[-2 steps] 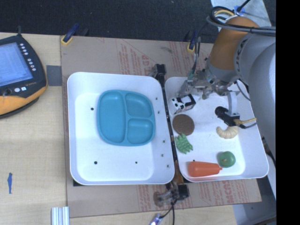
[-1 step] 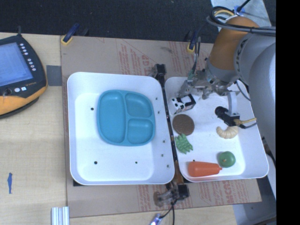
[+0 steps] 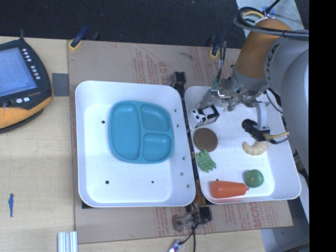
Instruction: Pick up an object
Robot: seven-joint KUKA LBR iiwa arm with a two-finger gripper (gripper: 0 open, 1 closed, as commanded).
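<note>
While the gripper (image 3: 223,96) hangs over the right bin's (image 3: 278,193) far left corner, I cannot tell its state. Just beside it lies a black-and-white toy cow (image 3: 205,115); a carrot (image 3: 229,189) lies along the near edge.

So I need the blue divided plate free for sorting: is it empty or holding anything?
Empty. The blue divided plate lies flat in the left bin, and all three compartments show bare blue, with no item in them.

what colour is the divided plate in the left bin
Light blue: the divided plate shows plainly in the camera view.
</note>
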